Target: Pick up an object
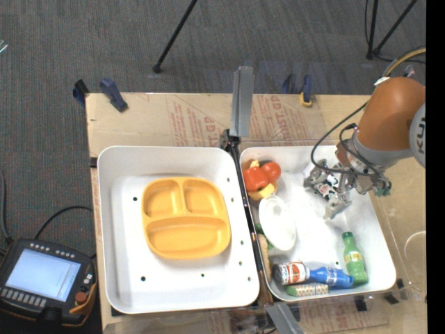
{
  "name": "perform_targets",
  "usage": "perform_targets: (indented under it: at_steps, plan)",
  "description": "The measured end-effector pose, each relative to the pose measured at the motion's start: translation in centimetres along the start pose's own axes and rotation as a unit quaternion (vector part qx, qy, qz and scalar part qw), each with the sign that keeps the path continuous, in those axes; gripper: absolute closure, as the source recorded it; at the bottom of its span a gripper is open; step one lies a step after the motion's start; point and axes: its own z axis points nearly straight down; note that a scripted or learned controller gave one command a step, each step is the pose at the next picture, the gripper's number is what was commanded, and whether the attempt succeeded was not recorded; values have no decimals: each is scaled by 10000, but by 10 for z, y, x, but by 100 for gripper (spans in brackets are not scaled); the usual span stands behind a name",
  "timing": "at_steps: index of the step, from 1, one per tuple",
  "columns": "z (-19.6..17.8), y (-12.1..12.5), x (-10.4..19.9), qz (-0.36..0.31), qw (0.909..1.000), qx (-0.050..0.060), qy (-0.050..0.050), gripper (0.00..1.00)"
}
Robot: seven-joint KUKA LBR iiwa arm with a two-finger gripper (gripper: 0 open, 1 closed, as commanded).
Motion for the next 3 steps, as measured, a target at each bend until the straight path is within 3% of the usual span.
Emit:
perform_targets:
  at_steps: [1,2,3]
  plan:
    - [-3,9,11,-573,9983,39,-48,0]
    - [-4,4,9,-863,9962,48,-59,0]
    - [-3,34,18,147,9999,33,-49,0]
